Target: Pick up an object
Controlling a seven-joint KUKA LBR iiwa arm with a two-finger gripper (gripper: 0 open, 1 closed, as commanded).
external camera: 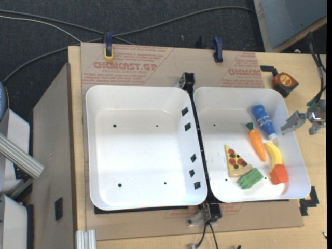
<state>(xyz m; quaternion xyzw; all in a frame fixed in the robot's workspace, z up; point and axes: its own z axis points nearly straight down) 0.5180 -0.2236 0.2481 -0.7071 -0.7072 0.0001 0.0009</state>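
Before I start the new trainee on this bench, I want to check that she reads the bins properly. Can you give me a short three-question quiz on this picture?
1. True or false: the toys all lie in the right bin.
2. Which toy lies nearest the blue bottle? A) the pizza slice B) the carrot C) the green toy
3. Fill in: the banana lies between the carrot and the ____ toy at the bin's near right corner.

Key: 1 true; 2 B; 3 red (the red toy).
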